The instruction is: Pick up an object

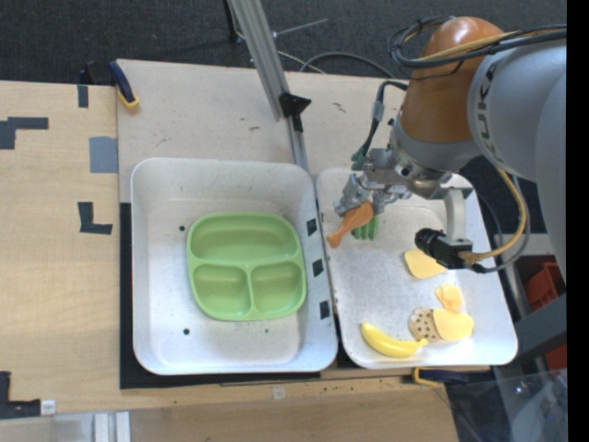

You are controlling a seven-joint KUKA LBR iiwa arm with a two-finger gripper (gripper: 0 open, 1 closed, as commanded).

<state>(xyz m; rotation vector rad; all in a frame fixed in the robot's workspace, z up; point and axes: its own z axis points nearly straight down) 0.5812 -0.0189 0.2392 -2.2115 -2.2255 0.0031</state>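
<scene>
Bench top (55,247) of pale wood-grain board, a lighter panel (202,118) laid over its middle. Grey and dark tape patches (103,155) stuck on the left part. Dark speckled carpet floor (120,12) beyond the far edge. A slanted aluminium rail (253,35) rises from the bench. Thin cables (322,61) trail across the carpet. Blue-and-yellow clamp (123,86) at the panel's corner. Even, flat light.

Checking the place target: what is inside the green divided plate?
The green divided plate lies in the left bin; its three compartments show only bare green plastic. The bin floor under the plate is covered.
</scene>
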